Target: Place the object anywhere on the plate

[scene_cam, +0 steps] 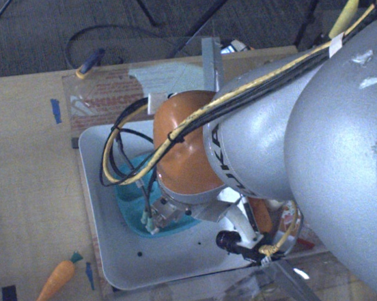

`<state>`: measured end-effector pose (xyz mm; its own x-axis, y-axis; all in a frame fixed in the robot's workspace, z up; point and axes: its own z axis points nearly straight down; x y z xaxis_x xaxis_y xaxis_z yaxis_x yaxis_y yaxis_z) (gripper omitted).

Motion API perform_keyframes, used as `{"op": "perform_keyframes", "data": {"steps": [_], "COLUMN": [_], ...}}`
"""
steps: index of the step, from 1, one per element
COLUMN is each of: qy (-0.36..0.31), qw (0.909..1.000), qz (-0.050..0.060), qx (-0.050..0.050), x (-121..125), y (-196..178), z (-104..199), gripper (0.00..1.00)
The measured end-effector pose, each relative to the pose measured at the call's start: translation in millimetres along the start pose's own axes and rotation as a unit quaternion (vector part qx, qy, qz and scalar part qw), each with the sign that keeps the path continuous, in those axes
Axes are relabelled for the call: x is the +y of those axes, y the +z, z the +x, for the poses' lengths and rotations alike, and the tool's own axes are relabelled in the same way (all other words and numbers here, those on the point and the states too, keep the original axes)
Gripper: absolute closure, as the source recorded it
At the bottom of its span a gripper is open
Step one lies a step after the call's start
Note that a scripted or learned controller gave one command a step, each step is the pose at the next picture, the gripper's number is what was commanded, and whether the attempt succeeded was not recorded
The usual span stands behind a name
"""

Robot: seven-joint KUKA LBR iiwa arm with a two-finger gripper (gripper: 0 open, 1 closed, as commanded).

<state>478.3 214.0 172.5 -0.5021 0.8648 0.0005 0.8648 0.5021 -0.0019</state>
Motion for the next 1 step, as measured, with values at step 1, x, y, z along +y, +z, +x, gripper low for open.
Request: {"op": "perform_keyframes", "data": {"steps": [1], "qy": [0.048], "qw": [0.9987], "qz": [-0.016], "qx": [-0.003], "x": [-22.0], "y": [77.9], "z": [-58.1], "gripper": [1.00]}}
